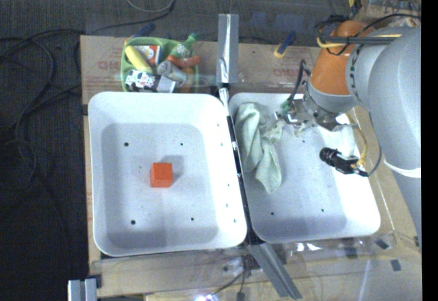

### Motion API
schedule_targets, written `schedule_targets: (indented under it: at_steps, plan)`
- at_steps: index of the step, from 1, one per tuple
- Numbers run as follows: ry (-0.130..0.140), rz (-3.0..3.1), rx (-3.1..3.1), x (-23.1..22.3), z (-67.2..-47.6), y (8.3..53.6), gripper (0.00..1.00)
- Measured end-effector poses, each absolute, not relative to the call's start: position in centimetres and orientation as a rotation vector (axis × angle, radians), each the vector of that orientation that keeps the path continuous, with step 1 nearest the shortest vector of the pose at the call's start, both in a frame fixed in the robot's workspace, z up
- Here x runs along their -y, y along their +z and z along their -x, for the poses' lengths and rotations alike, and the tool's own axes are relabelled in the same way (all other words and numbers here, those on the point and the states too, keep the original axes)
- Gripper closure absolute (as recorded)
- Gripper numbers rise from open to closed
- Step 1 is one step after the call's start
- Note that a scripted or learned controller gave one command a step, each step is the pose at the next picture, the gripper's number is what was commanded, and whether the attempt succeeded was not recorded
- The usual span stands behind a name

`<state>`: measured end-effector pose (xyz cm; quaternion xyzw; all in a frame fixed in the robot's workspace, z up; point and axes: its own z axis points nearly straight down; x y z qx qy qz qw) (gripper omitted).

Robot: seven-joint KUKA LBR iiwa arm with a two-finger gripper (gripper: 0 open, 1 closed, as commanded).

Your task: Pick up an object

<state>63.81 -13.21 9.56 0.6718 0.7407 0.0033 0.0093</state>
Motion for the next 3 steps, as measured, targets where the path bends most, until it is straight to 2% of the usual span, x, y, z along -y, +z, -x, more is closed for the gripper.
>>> schedule_targets:
  at_steps: [1, 2, 3]
  plan:
    - [-0.001, -2.155, -2.286, 11.6, -60.5, 12.6, 0.0]
    - [-0.003, -2.137, -2.301, 21.3, -58.5, 11.7, 0.0]
    - [-0.002, -2.236, -2.204, 14.6, -62.0, 23.3, 0.0]
